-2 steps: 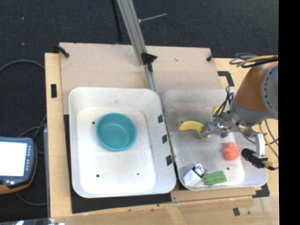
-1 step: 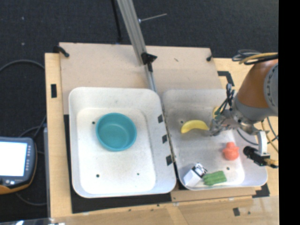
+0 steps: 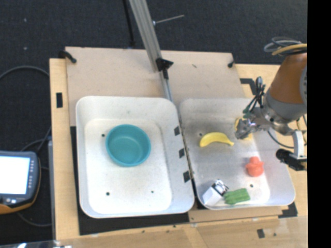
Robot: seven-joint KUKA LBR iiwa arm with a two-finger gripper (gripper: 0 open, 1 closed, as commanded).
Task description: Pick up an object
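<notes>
A bowl (image 3: 128,144) sits alone in the left bin (image 3: 88,112). In the right bin (image 3: 207,110), a banana (image 3: 216,139) lies centrally, a round toy (image 3: 254,166) to its right, and at the near edge a block (image 3: 237,196) beside what may be a small box (image 3: 215,191).

A pale wooden bench (image 3: 129,74) stands on dark carpeted floor (image 3: 62,14), with a lit screen (image 3: 15,177) at its left.

The two bins (image 3: 129,105) look like matt white plastic, faintly speckled. The tabletop (image 3: 119,71) is pale, unvarnished board, like fibreboard. The teal bowl (image 3: 128,144) is smooth plastic with a soft sheen. The slanted post (image 3: 147,27) looks like ribbed bare metal. The banana (image 3: 216,139) looks like smooth plastic.
</notes>
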